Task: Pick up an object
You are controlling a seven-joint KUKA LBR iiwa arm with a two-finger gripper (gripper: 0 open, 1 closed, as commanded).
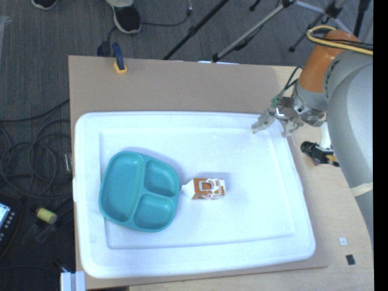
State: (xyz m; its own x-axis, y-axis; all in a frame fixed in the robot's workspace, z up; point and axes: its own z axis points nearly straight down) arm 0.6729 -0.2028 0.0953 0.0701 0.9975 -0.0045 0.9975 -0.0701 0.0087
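Claw (273, 127): spread open, fingers well apart, gripping nothing; poised over the far right corner of the white bin (85, 162), just above its far rim. Grey arm (354, 120) with orange band behind it, to the right.

Near the bin's middle: small orange and white packet (209, 188), lying flat, well apart from the claw, toward the near left of it. Bare white bin floor between the two. Just left of the packet: teal plate (139, 190) with three compartments, rim close against the packet's white left end, possibly touching; hard to tell. Plate filling much of the bin's left half, close to the left wall.

On the brown bench (182, 83), at its far edge: blue and yellow clamp (119, 59), well apart from the bin. Beyond the bench, on grey floor (36, 71): black cables (36, 156) to the left, shoes (126, 18) at the far side, tripod legs (273, 17) at the far right.
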